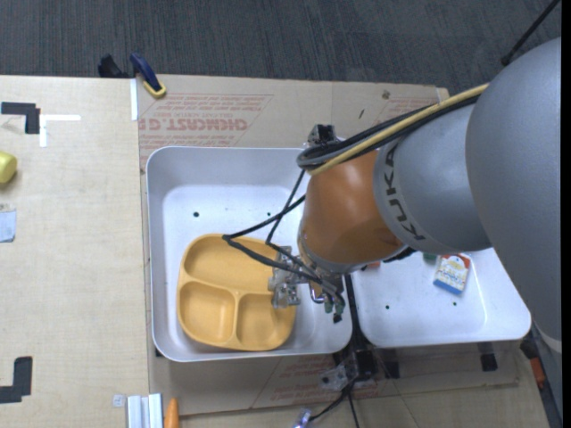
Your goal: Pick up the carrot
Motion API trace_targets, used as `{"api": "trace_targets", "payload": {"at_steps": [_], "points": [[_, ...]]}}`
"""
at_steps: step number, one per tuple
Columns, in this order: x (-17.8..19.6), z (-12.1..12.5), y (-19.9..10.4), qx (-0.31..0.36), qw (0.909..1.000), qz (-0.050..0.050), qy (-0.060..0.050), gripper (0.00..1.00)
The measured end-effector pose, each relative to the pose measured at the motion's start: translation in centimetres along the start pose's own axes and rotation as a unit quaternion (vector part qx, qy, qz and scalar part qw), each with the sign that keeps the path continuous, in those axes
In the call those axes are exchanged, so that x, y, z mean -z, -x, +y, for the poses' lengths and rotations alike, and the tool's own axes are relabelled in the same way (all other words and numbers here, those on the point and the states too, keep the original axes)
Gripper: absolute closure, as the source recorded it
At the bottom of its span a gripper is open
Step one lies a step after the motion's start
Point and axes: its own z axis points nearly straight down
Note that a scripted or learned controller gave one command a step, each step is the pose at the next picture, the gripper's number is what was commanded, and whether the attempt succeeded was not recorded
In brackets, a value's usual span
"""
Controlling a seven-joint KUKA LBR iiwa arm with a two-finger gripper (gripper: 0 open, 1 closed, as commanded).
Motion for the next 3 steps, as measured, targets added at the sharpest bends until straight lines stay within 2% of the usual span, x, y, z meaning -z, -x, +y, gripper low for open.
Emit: {"api": "trace_targets", "payload": {"at_steps": [1, 2, 3], "points": [[0.0, 0.5, 0.3, 0.053, 0.9986, 0.001, -0.002, 1.00], [0.0, 0.8, 0.9, 0.147, 0.9892, 0.001, 0.000, 1.00], [-0.1, 2.1, 2.5, 0.305, 0.9522, 0.006, 0.003, 1.00]]}}
